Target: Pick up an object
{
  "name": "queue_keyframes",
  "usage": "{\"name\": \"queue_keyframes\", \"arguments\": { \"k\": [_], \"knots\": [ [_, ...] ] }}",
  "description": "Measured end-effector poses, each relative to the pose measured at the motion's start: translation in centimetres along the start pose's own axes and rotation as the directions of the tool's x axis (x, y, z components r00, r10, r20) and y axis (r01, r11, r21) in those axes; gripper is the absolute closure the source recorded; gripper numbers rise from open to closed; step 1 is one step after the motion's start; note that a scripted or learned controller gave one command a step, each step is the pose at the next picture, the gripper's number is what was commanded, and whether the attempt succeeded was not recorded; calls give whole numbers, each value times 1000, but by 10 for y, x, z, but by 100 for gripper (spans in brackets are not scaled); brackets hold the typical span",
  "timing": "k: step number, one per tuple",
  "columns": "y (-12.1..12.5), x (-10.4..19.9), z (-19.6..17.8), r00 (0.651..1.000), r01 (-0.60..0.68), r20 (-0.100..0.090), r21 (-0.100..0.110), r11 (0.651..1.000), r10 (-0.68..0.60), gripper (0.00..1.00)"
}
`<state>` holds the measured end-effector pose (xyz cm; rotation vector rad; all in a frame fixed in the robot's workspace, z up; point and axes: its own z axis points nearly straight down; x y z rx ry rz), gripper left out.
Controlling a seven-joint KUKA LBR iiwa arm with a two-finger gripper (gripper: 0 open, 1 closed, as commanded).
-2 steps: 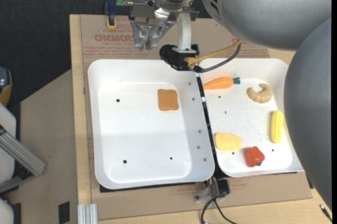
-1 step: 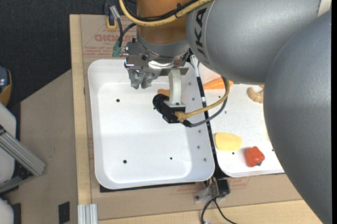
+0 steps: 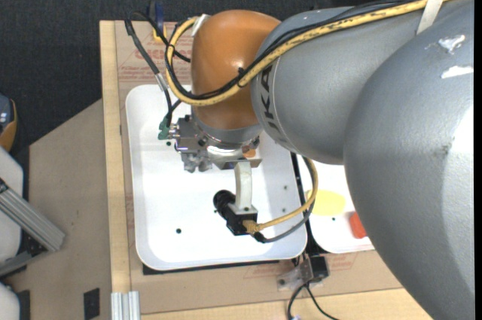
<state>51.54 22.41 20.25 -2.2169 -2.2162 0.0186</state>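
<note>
My gripper [image 3: 193,159] hangs low over the back half of the left white bin [image 3: 162,213], under the orange band of the wrist. The big grey arm hides much of that bin's back and right side. A small brown-orange thing [image 3: 253,154] peeks out beside the wrist on the right, and I cannot tell what it is. In the right bin [image 3: 331,239], a yellow object [image 3: 329,202] lies beside a small orange-red object [image 3: 357,225], both partly covered by the arm.
A brown cardboard-coloured bench edge [image 3: 113,160] frames the left bin. Dark cables [image 3: 147,47] run along the bin's back left corner. Grey metal equipment [image 3: 26,224] stands off the bench at far left.
</note>
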Motion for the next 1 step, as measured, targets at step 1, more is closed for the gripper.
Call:
{"name": "queue_keyframes", "arguments": {
  "k": [1],
  "knots": [
    [39, 0, -163, 1000, 1, -11, -34, 999, -1, 100]
  ]
}}
